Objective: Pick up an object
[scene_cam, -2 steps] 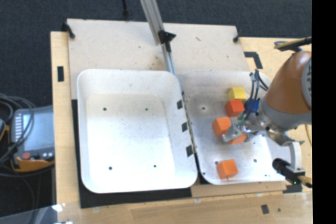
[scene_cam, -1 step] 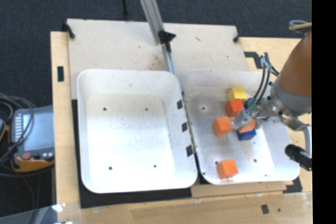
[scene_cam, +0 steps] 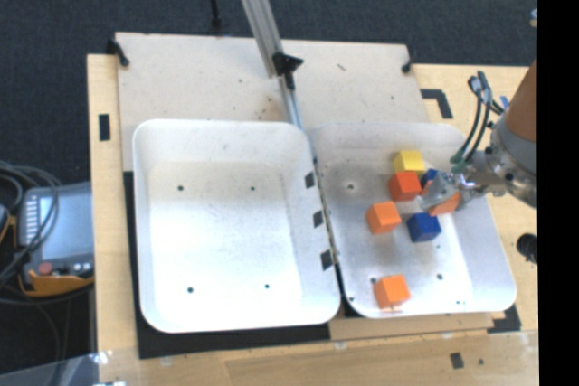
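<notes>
Sitting by the right bin's (scene_cam: 488,280) right wall, a small orange piece (scene_cam: 444,206) lies under my gripper (scene_cam: 443,193); whether my jaws grip it, I cannot tell. Blue (scene_cam: 422,226), red-orange (scene_cam: 404,185) and yellow (scene_cam: 408,161) cubes crowd just beside.

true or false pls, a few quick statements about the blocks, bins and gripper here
1. All blocks lie in the right bin. True.
2. The yellow block lies in the left bin. False: it is in the right bin, at the far end of the cluster.
3. The gripper is over the right bin, beside the blue block. True.
4. Two green blocks are in view. False: the blocks are yellow, blue and orange.
5. One orange block lies apart, near the front rim. True.
</notes>
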Robot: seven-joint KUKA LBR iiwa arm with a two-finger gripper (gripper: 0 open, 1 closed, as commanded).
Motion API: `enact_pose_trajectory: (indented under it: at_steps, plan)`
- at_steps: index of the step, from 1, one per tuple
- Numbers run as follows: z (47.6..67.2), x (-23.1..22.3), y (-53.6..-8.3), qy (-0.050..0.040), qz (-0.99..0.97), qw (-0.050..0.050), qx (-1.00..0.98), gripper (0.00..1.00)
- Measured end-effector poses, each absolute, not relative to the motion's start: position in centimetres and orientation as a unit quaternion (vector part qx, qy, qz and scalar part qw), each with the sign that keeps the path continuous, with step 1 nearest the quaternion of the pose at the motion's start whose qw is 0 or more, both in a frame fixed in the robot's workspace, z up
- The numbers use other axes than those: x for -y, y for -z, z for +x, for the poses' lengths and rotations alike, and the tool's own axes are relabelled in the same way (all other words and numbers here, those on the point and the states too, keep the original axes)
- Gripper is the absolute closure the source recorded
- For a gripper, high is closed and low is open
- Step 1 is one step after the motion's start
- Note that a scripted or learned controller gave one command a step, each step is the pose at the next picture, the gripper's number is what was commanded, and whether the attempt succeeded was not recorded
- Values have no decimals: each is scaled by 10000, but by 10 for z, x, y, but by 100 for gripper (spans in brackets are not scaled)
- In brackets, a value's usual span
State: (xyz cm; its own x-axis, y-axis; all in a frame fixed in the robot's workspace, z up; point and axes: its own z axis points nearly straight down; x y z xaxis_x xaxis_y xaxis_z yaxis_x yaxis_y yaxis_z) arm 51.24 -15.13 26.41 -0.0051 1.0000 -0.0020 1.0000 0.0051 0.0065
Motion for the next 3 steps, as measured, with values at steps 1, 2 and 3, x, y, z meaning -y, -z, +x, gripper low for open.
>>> enact_pose_trajectory:
  at_steps: [1,2,3]
  plan:
    - [516,105,-269,-11,7043,8,-7099,100]
    - [511,51,-267,-2,7046,-2,-7096,100]
    - [512,-1,-270,-9,7051,1,-7091,100]
